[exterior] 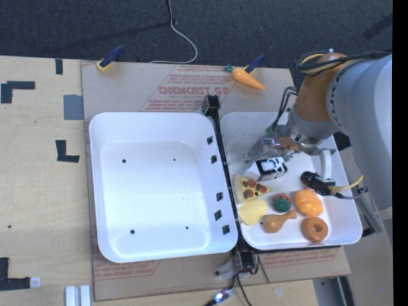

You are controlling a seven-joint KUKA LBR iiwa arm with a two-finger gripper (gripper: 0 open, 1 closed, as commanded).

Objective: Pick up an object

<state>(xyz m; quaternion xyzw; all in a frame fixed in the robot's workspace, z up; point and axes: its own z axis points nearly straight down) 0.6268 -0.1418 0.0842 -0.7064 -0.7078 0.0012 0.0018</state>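
Apparently the metal two-finger gripper (pixel 271 146) is low in the right-hand shallow white plastic bin (pixel 349 238), just above a small black-and-white toy block (pixel 271 166); its opening and any load I cannot tell. That block sits just beyond the yellow toy pizza slice (pixel 250 187). It looks light, rigid and probably slick; pinching its narrower sides seems best.

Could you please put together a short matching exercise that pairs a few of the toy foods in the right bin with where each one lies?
Things:
1. doughnut
2. pizza slice
3. drumstick
4. black-and-white toy

Places:
A. against the bin's left wall
B. below the gripper
C. the bin's near right corner
D. between the yellow piece and the doughnut

Pairs: 1-C, 2-A, 3-D, 4-B
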